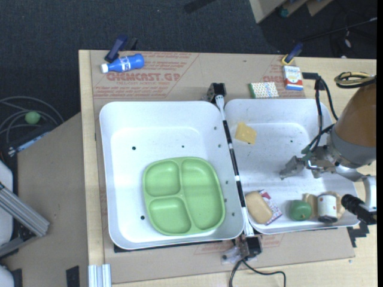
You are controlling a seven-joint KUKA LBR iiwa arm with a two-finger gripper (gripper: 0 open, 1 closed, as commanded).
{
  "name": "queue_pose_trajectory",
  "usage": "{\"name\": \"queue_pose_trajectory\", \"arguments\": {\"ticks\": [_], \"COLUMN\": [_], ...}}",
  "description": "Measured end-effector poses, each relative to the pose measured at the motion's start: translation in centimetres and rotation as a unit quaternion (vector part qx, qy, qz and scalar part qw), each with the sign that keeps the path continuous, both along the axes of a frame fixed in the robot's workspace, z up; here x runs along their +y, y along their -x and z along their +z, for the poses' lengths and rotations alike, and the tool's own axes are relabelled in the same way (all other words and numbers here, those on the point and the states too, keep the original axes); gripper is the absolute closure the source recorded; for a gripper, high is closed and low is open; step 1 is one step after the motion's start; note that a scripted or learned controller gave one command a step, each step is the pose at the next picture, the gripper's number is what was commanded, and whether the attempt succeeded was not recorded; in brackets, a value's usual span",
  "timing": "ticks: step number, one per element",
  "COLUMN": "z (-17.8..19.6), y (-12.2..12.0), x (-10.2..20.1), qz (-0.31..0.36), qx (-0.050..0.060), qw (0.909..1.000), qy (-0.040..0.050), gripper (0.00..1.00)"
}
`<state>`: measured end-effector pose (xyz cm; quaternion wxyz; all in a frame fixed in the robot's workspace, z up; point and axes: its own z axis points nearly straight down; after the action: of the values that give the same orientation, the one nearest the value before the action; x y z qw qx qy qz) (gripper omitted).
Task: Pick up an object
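Observation:
My gripper (293, 167) hangs low over the middle of the right bin (269, 115), reaching in from the right under the grey and orange arm (359, 127). Nothing shows in its grasp. A yellow block (245, 133) lies up and to the left of it, near the divider. Along the bin's front edge lie a tan rounded object (258, 206) on a small packet, a green ball-like object (300, 210) and a small white and brown can (327, 207). These three sit below the gripper and apart from it.
The left bin (125, 130) holds a green divided plate (182, 195). A blue and white bottle (122, 63) lies on the bench behind the left bin. Two small boxes (264, 89) (292, 78) sit behind the right bin. Cables run along the right side.

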<state>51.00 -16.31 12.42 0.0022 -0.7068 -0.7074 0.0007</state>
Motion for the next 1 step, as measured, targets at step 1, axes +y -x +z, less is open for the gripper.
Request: {"name": "queue_pose_trajectory", "arguments": {"ticks": [1], "z": [4.58], "y": [-10.67], "x": [-6.1], "qz": [0.0], "qx": [-0.003], "qw": [1.0], "qy": [0.0018], "gripper": [0.0]}}
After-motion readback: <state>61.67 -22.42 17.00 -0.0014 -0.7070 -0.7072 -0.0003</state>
